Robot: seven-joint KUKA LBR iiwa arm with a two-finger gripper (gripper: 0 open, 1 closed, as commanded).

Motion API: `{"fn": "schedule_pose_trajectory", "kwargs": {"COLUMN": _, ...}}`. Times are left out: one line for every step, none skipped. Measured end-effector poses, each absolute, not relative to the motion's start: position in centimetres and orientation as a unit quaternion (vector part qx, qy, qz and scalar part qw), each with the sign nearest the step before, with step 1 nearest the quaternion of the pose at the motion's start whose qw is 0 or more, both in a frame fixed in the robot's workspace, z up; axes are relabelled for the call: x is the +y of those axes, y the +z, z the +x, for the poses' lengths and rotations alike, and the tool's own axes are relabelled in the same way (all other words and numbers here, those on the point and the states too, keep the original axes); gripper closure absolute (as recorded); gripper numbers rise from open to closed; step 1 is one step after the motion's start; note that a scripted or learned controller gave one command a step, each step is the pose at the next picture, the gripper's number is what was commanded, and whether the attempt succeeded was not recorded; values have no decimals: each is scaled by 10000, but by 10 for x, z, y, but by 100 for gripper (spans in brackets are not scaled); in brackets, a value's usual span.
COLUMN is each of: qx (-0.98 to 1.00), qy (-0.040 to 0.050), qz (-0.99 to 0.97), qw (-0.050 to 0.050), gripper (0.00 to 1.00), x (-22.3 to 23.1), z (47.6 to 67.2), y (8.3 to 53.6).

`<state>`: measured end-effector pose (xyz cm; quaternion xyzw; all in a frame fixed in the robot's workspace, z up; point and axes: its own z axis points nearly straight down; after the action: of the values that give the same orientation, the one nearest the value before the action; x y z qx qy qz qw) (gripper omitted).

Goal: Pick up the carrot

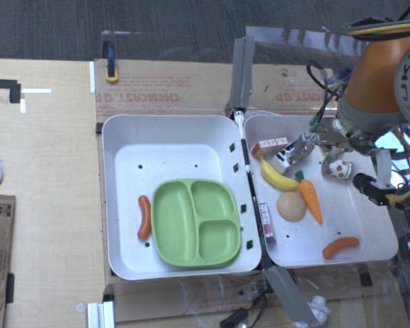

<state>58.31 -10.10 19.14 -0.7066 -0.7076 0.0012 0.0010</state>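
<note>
I see the carrot lying in the right bin, near its middle, green stub pointing up-left and orange tip slanting down toward the right. Its left flank touches a tan rounded item, a potato by the look of it, and its stub sits just beside the lower end of the banana, which curves up toward a small red and white box near the bin's back-left corner. To the carrot's upper right I make out a small white ball-like toy with red marks. Nearer the front edge lies an orange sausage, well apart from the carrot.

The gripper hangs above the banana's upper end, up and left of the carrot and not touching it. Nothing sits between its fingers, but I cannot tell how wide they are set.

In the left bin a green divided plate rests toward the front, with another orange sausage lying just beside its left rim.
</note>
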Motion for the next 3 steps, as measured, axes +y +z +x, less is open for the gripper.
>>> {"fn": "schedule_pose_trajectory", "kwargs": {"qx": -8033, "qy": -15, "qz": -5956, "qw": -37, "gripper": 0, "x": -157, "z": 541, "y": 100}}
{"fn": "schedule_pose_trajectory", "kwargs": {"qx": -8027, "qy": -31, "qz": -5963, "qw": -39, "gripper": 100, "x": -155, "z": 542, "y": 109}}
{"fn": "schedule_pose_trajectory", "kwargs": {"qx": -7958, "qy": 0, "qz": -6056, "qw": 0, "gripper": 100, "x": -154, "z": 518, "y": 147}}
